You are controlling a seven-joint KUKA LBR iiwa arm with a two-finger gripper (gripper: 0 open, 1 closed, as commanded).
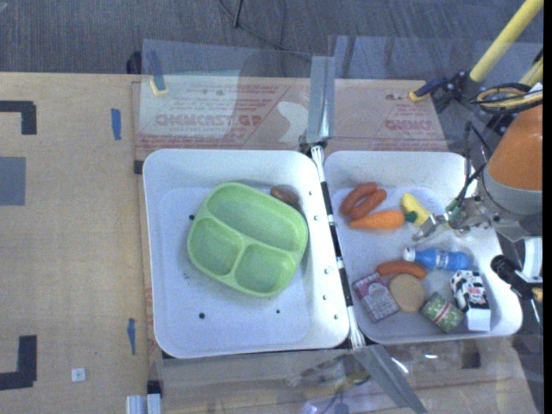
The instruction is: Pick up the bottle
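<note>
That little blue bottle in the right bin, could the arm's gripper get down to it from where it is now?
Probably yes. The bottle lies on its side with nothing on top of it, and the gripper is just above it in the view. A sausage lying close beside it may crowd the grasp.

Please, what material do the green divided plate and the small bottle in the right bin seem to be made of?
The green divided plate looks like molded plastic with a smooth, slightly glossy finish: even color, soft rounded ridges, faint highlights. The bottle seems to be clear or pale plastic with a blue label and a white cap; it is too small to be sure.
</note>
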